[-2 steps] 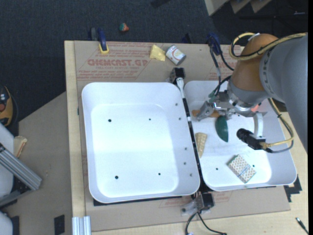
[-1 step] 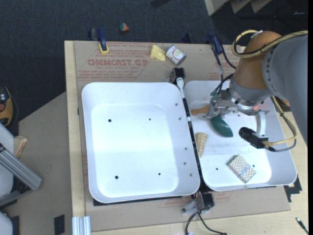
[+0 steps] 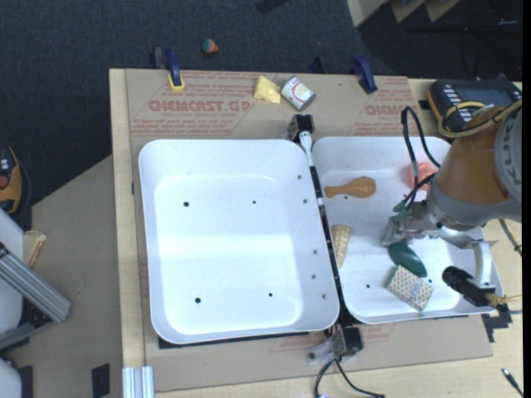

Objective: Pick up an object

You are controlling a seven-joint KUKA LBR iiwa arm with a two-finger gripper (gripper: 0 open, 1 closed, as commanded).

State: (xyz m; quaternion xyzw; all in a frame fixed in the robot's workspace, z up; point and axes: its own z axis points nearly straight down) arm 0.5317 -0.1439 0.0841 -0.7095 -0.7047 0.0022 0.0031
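Two white bins side by side: left bin [image 3: 166,222], right bin [image 3: 365,152]. Gripper [image 3: 401,237] low in right bin, just above green object [image 3: 409,258]; finger state hard to tell, nothing visibly gripped. Patterned block [image 3: 409,288] just below green object, near front rim. Wooden spoon [image 3: 352,189] toward back. Cone [image 3: 341,242] against left wall. Pink item [image 3: 421,172] partly behind arm.

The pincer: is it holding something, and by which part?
Cannot be told. The pincer sits right over a green object in the right bin, but no hold shows.
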